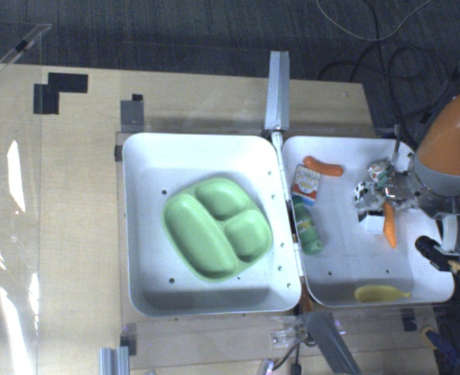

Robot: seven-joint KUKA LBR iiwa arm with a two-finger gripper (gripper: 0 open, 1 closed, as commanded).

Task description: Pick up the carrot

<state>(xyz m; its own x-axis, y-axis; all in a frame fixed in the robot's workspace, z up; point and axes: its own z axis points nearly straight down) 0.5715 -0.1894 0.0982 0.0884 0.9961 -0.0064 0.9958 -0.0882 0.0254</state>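
bright even overhead light | glare streaks on clear sheet [11, 170] at left | soft shadows | slight blur

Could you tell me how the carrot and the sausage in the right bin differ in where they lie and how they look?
The carrot lies right at the tool, pointing up and down the view; the sausage lies apart from it near the bin's far wall, almost crosswise. The carrot tapers to a point at its near end, while the sausage has rounded ends. The carrot is a brighter orange, the sausage redder. Both are small, elongated and rest in the right bin.
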